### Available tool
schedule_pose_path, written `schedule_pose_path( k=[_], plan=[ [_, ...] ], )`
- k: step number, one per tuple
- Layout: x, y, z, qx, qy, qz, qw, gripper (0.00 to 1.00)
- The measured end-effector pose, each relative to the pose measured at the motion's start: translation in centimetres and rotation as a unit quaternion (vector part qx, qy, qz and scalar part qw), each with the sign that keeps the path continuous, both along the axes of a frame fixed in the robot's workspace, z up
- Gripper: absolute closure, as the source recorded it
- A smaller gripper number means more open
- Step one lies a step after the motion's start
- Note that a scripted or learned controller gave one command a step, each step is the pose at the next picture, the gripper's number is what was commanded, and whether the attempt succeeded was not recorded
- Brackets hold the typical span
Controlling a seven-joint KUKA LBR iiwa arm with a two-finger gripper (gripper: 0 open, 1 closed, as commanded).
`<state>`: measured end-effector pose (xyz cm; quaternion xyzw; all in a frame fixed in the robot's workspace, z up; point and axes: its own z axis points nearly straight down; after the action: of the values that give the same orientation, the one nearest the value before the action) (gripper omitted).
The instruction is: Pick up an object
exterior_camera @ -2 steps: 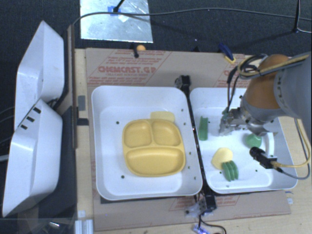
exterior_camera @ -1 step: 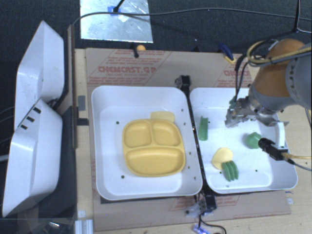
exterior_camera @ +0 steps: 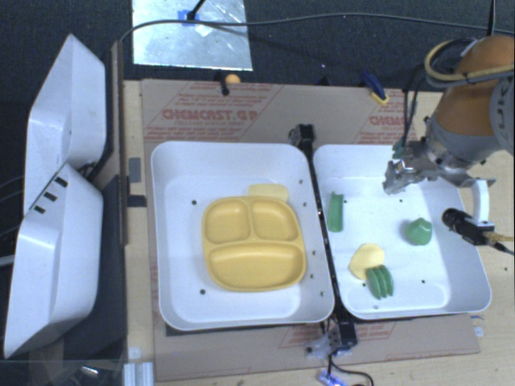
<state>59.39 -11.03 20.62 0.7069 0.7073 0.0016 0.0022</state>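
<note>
Nearest you, at the bottom edge of the bench, a small black clamp [exterior_camera: 344, 334] sits where the two bins meet, with loose wires [exterior_camera: 338, 374] below it. You have two white bins side by side on brown cardboard [exterior_camera: 241, 107]: the left bin [exterior_camera: 173, 240] and the right bin [exterior_camera: 463, 292].

You can count two things in the left bin. One is a yellow tray [exterior_camera: 253, 242] with three compartments, lying flat near the middle. The other is a pale yellow block [exterior_camera: 268, 191] touching the tray's far edge.

You can count four loose objects in the right bin. A green stick [exterior_camera: 335, 212] lies close to the wall shared with the left bin. A yellow lump [exterior_camera: 366, 257] lies toward the near side, and a ribbed green piece [exterior_camera: 379, 281] touches its near edge. A round green piece [exterior_camera: 418, 232] sits apart from these, further right.

Your arm [exterior_camera: 475, 95] comes in from the right, its orange band above the grey wrist. The gripper [exterior_camera: 397, 180] hangs over the far part of the right bin, apart from all four objects; nothing shows between its fingers. You cannot tell from this view whether it stands open or closed. A black part [exterior_camera: 465, 224] juts out lower on the arm, just right of the round green piece.

Beyond the bins you see a shiny metal sheet [exterior_camera: 191, 22] on the dark floor, and two white housings [exterior_camera: 60, 191] along the left.
</note>
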Motion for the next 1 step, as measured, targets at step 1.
schedule_pose_path(
  k=[1],
  plan=[
    [0.70, -0.31, 4.51, 0.0001, 0.000, 0.000, 1.0000, 1.00]
  ],
)
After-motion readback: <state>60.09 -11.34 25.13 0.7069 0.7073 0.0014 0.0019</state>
